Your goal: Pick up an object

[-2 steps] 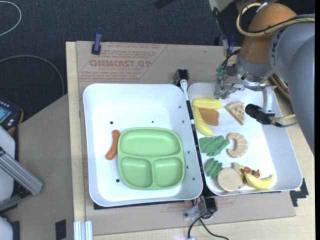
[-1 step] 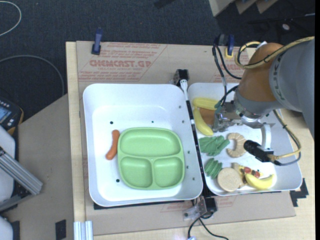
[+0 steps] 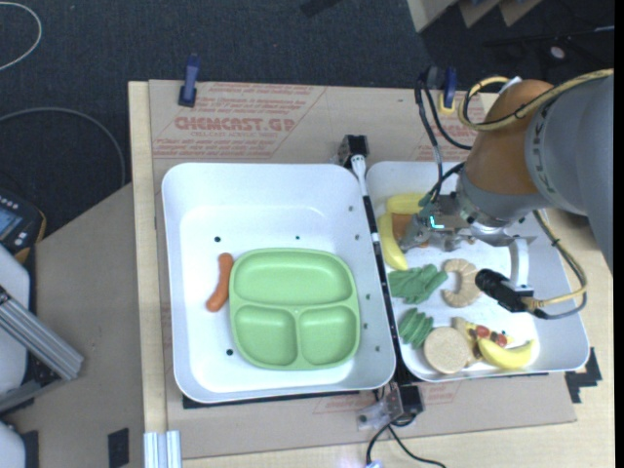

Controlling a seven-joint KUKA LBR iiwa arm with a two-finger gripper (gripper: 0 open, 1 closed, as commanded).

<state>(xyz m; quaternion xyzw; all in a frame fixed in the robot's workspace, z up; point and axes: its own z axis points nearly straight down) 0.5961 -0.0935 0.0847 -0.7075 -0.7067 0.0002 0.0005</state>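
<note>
1. A miss or a two-item grab is judged likely, the toy foods in the right shallow white bin being crowded.
2. Whether the jaws are released or clenched cannot be told; they hang over that bin's far end.
3. Counted: two yellow plastic bananas, two green pods, one round cracker; left bin: one green sectioned tray, one orange sausage.

The brown board reads "CHEMCAST" in red.

Gripper perhaps above banana
</note>
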